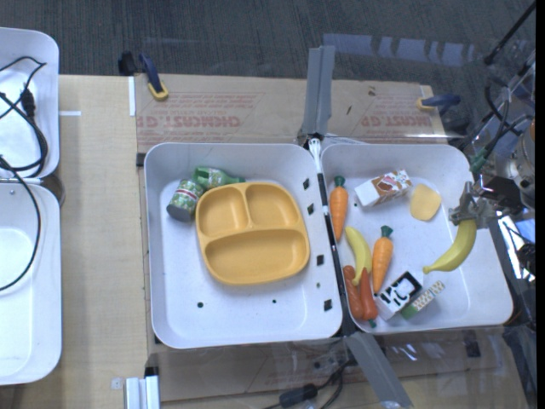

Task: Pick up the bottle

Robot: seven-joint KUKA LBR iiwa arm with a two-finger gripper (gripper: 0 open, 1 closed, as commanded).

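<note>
Gripper [473,204] at right bin's [490,309] right rim, finger state unclear; bottle [409,295] near front edge.

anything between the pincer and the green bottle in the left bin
Nothing covers the green bottle. The pincer sits at the right bin's far edge, above a banana. Between them lie a carrot, the bin walls and the yellow plate, which crowds the bottle's right side.
</note>
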